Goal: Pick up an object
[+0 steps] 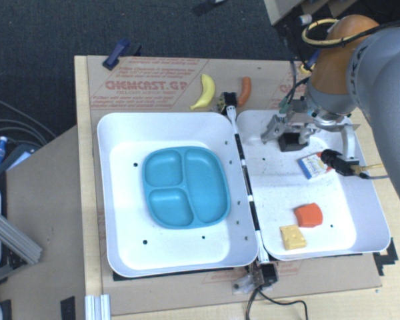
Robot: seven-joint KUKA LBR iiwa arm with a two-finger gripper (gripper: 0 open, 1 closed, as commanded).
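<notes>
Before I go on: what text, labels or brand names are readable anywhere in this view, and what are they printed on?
"CHEMCAST G P": large red letters on the brown paper-covered board behind the bins; the last letters are uncertain.
Smaller red lines under it: too blurred to read.
Small blue and white packet in the right bin: print too small to read.

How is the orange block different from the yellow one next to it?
The orange block is reddish orange with rounded corners; the yellow block is pale yellow and squarer. The orange block lies farther back in the right bin, the yellow block close to its front rim. Both are small, lie flat and sit apart from the gripper.
</notes>
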